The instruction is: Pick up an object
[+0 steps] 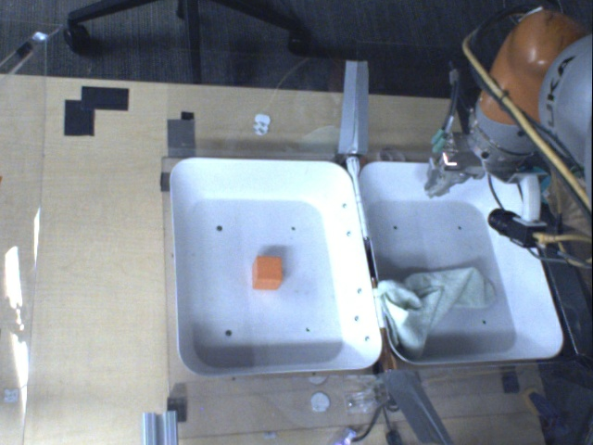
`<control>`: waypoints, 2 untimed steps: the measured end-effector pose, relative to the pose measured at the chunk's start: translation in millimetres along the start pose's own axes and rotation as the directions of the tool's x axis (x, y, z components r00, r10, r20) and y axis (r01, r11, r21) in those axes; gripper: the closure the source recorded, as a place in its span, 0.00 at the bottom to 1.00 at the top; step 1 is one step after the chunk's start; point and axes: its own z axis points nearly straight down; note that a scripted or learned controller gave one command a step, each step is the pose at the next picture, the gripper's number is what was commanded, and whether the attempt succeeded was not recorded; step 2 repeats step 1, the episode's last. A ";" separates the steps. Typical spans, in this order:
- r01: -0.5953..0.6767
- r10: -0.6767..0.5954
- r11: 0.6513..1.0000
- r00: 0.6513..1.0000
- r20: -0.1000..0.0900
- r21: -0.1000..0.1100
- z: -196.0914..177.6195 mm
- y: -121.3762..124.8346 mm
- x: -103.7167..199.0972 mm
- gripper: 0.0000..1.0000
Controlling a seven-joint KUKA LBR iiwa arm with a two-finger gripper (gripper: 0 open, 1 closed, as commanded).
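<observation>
A pale wooden bench (102, 276) carries two white bins side by side — left bin (185, 276), right bin (533, 327) — touching at the middle

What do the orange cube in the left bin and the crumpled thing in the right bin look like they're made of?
Orange cube: probably foam or painted wood, with a matte, even colour and no glare.
Crumpled cloth: soft pale fabric, folded and wrinkled, likely a rag or towel.
</observation>
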 end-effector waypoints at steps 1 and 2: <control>0.202 -0.202 0.979 0.979 0.001 0.000 -1.9 32.2 13.0 1.00; 0.202 -0.202 0.979 0.979 0.001 0.000 -1.9 32.2 13.0 1.00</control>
